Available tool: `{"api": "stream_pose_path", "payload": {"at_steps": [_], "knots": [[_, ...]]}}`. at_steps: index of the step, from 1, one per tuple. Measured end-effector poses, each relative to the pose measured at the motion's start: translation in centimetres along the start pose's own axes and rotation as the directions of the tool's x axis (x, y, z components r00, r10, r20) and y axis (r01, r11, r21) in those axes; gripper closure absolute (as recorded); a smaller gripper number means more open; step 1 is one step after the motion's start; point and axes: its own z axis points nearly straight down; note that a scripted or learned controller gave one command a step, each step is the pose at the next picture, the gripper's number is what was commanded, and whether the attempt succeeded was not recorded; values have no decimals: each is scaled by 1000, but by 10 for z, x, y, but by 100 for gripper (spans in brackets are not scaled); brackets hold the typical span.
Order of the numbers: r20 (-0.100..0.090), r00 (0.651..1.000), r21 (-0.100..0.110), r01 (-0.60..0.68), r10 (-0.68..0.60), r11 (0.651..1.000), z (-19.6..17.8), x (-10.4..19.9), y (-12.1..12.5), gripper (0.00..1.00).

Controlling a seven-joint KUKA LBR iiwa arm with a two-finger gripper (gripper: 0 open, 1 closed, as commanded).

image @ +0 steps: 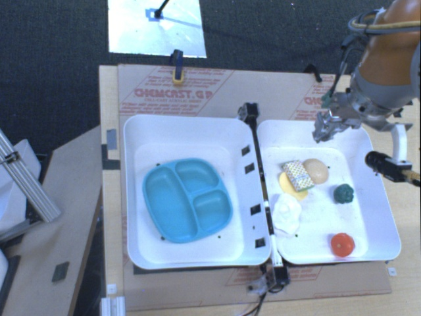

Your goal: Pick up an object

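Observation:
The right bin (pixel 368 176) holds a cluster near its middle: a small yellow patterned box (pixel 298 174) lying over a flat yellow piece (pixel 287 184), with a beige rounded item (pixel 316 170) beside it. A dark green lump (pixel 343 193) sits to the right, a red tomato-like ball (pixel 342 243) near the front, and a white crumpled item (pixel 287 213) by the divider. My gripper (pixel 324 131) hangs over the bin's far rim, above and behind the cluster, with nothing seen between its parts.
The left bin (pixel 141 137) holds a blue divided tray (pixel 189 198). A black clip strip (pixel 255 176) runs between the bins. A yellow and blue clamp (pixel 177 68) sits at the cardboard's far edge. A black fitting (pixel 385 162) juts over the right bin's right rim.

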Motion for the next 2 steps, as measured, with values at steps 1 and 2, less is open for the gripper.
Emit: {"api": "stream_pose_path", "payload": {"at_steps": [1, 2], "knots": [[-1, 1000, 0, 1, -1, 1000, 7, 57, 22, 100], [0, 1000, 0, -1, 1, 1000, 17, 97, 37, 100]]}}
